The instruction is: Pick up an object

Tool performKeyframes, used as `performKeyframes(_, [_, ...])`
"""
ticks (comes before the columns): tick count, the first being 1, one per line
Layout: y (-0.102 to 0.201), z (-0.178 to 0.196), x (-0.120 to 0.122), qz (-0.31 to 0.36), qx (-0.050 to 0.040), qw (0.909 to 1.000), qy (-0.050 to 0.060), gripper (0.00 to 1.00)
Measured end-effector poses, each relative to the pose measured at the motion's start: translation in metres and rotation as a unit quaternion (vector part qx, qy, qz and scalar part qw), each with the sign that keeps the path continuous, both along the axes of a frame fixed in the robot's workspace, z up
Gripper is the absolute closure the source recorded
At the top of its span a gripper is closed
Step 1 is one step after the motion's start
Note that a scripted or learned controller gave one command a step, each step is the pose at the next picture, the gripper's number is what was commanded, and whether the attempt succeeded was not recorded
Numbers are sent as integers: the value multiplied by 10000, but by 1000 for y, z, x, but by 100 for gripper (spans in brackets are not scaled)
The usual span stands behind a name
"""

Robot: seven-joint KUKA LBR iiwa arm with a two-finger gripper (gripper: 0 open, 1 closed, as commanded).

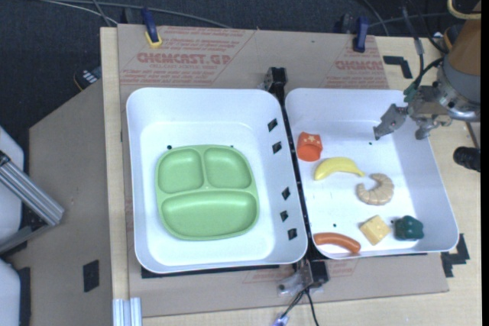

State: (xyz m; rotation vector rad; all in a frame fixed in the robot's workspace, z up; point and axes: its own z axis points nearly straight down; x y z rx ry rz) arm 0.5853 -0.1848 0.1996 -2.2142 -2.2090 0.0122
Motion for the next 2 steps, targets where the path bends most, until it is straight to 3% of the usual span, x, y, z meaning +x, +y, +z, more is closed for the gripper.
performKeyframes(1, [0,6,3,16,-14,10000,-57,0])
performKeyframes(2, [8,-57,0,16,0,10000,-24,0])
